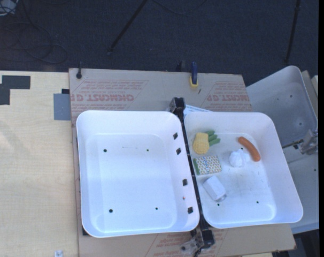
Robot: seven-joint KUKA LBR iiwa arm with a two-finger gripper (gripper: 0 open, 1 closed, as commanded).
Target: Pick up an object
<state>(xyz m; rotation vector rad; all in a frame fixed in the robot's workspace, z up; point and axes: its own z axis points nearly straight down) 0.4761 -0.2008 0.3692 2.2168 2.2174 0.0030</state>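
Five candidates lie untouched in the right bin (288, 196): yellow corn (201, 143), patterned pad (207, 165) and white cylinder (214, 187) along its left wall, white ball (236, 158) and orange sausage (249, 148) toward its far edge. I judge nothing lifted yet, so the whole pick remains. I cannot tell the pincer's state.

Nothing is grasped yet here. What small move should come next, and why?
Probably bring the arm in over the right bin, toward the orange sausage-shaped piece. All the objects lie in that bin, and this one sits a little apart from the white lump, leaving room for fingers.
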